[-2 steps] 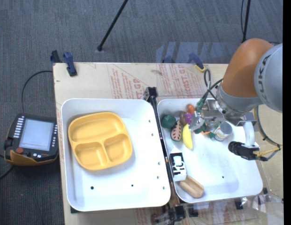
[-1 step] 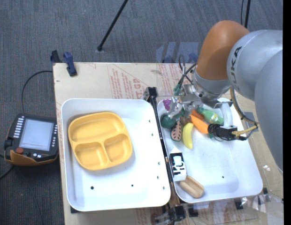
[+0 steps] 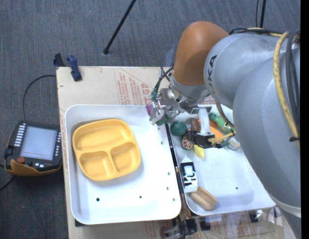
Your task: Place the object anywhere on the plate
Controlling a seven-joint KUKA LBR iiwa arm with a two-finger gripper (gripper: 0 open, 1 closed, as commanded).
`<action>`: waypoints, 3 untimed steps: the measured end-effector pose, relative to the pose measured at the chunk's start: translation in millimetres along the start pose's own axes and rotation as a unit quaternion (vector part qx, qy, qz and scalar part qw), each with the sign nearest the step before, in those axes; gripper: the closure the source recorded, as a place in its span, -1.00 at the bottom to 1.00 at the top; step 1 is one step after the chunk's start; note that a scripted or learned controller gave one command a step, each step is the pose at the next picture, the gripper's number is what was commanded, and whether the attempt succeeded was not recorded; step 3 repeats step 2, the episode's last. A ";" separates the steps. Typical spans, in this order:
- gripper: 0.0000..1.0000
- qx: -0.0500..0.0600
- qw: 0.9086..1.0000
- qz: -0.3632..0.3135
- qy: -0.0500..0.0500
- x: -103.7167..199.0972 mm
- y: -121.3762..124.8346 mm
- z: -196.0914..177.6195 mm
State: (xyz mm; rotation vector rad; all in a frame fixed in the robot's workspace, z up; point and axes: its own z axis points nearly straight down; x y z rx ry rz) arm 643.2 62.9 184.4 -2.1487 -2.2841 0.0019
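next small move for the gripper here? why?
Probably a short move left toward the yellow plate. The gripper sits over the seam between the two bins, and the plate lies apart in the left bin. Something purplish shows at its tip, but I can't tell if it's held.

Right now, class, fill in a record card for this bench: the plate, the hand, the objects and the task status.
plate: yellow divided plate, lying in the left bin, nothing on it
hand: hand above the rim between the two bins, at their far end; finger state unclear
objects: clutter in the right bin, including a dark green round item, a black-and-white box and a tan bread-like roll
arm: grey with an orange band, reaching in from the right
task status: no object on the plate yet
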 end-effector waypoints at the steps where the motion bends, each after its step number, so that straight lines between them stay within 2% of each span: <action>1: 1.00 -0.001 0.999 0.054 0.002 121.1 -53.6 -66.5; 2: -1.00 0.001 0.998 0.057 -0.002 115.9 -53.9 -63.6; 3: -1.00 0.001 0.998 0.057 -0.002 115.9 -53.9 -63.6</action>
